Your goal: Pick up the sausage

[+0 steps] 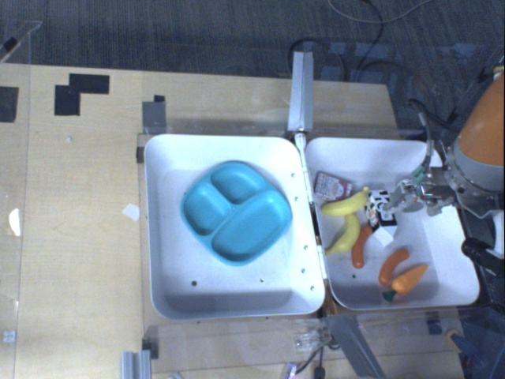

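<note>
1. Gripper (397,202): positioned over the right bin (347,152), above a small black-and-white item (380,208); opening width and contents cannot be determined.
2. Sausage (360,245): lying in the right bin, just beside a yellow banana (345,206), apart from the gripper.
3. Carrot (408,279): near the front right corner.
4. Blue divided plate (237,212): in the left bin (166,227).
</note>
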### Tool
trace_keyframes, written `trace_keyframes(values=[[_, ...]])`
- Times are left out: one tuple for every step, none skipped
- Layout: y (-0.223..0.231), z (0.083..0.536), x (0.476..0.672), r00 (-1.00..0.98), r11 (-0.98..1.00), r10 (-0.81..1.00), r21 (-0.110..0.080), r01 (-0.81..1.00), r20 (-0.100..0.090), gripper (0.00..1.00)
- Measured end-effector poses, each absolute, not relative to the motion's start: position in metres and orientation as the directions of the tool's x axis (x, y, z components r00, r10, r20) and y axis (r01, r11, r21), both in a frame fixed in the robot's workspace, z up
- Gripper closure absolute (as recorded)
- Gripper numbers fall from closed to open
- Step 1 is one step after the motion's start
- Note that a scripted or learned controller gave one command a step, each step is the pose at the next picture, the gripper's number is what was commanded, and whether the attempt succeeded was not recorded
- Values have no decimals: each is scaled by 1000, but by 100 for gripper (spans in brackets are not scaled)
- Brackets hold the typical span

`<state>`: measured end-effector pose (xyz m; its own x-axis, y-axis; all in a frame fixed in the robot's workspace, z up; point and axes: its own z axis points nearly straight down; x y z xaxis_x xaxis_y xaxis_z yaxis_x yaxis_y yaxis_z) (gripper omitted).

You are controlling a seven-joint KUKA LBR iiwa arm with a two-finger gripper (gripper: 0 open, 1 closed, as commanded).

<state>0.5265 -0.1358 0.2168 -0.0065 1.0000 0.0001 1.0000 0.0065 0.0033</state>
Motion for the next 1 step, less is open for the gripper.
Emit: trace_keyframes(values=[[-170,95,488,-168,168,986,4,986,-1,0]])
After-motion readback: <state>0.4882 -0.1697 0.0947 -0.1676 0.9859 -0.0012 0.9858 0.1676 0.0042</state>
